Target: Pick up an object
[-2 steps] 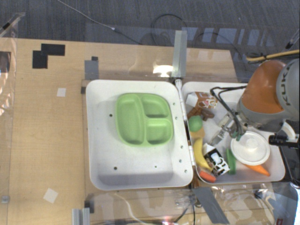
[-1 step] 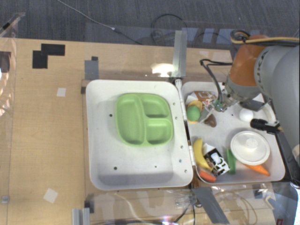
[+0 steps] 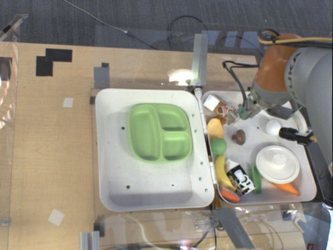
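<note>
The gripper [image 3: 244,111] hangs over the right white bin [image 3: 311,187]; I cannot tell its grip. Go straight down on the small brown ball [image 3: 239,136], then squeeze.

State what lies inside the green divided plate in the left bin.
The green divided plate sits in the left bin, and all three of its compartments show bare green plastic with no object in them. What lies beneath the plate is covered.

Bright, even overhead light with mild softness throughout.

A white glare patch sits on the pale wooden bench top [image 3: 52,155] at upper centre, just above the left shallow white bin [image 3: 112,191], whose lower inner wall holds a soft grey shadow. Reflections streak the frame's left edge. The dark carpet along the top looks grainy.
</note>
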Motion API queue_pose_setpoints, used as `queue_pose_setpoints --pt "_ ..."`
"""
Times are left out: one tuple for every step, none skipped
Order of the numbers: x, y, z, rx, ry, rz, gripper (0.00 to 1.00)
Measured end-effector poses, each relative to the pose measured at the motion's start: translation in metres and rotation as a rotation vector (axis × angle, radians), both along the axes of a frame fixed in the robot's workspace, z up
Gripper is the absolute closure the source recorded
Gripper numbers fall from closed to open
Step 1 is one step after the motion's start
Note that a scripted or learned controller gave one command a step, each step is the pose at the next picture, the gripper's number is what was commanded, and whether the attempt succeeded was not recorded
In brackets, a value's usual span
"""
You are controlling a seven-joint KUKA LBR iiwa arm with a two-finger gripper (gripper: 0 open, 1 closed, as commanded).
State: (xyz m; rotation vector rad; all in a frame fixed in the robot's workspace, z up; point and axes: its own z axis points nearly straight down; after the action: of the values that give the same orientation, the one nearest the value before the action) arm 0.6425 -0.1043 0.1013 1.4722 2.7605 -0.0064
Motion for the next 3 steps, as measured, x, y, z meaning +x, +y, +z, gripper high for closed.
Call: queue_pose_setpoints --pt "0.001 0.001 0.000 0.000 -0.002 0.001 0.00" --pt "0.000 0.009 -0.004 0.005 -0.013 -0.131 0.00" --pt "0.003 0.005 0.009 -0.003 -0.026 -0.128 1.00"
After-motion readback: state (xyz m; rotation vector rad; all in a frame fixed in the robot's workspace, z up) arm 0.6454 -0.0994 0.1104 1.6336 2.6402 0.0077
